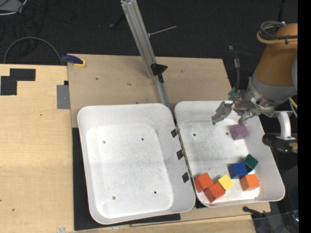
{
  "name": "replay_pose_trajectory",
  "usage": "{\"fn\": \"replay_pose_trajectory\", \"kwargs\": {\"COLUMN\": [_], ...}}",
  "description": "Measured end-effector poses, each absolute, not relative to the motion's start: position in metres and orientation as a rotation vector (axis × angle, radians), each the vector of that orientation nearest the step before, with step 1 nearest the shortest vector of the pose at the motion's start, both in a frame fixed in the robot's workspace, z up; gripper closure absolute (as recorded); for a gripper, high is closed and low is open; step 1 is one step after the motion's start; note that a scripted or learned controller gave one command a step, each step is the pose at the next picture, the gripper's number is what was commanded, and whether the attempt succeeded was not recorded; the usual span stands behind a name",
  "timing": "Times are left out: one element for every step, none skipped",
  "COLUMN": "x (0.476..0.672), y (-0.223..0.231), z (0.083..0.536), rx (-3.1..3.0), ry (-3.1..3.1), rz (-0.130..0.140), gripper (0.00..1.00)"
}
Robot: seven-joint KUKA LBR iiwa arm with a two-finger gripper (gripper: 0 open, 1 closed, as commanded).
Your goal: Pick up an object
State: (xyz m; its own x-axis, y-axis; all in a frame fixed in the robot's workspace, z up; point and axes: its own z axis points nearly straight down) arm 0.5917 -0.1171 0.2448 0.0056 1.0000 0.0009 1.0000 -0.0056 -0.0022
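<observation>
My jaws stand spread apart with nothing between them, one finger (221, 113) reaching out toward the middle of the right bin (204, 109) and the other angled down beside it. My gripper (232, 116) hangs over the far part of that bin, just above the purple block (238, 131), which lies on the bin floor right under my fingertips; I cannot tell whether a fingertip touches it. My arm (274, 67) comes in from the right of the bin, its orange band above the grey wrist, bent so that the wrist leans down and inward across the bin's far right rim.

The other blocks sit together at the near end of the same bin, well apart from my fingers. The green block (251, 162) is closest to the purple one, with the blue block (237, 170) touching it on the near side. Just beyond those, toward the near rim, the yellow block (226, 182) lies between the blue one and a pair of orange-red blocks (209, 187) pressed together at the near left corner. Another orange block (250, 181) rests by the near right rim, beside the blue one.

The left bin (126, 113) lies alongside the right bin, joined by black clips (179, 154) at their shared edge. A slanted metal rail (143, 42) rises from behind that shared edge.
</observation>
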Motion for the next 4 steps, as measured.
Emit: {"fn": "replay_pose_trajectory", "kwargs": {"x": [0.5387, 0.5411, 0.5411, 0.5412], "y": [-0.0261, -0.0316, -0.0326, -0.0321], "z": [0.1868, 0.1898, 0.1899, 0.1899], "rx": [-2.206, -2.225, -2.231, -2.233], "ry": [-2.220, -2.214, -2.209, -2.208], "rz": [0.008, 0.003, 0.003, 0.002], "gripper": [0.00, 0.00, 0.00, 0.00]}}
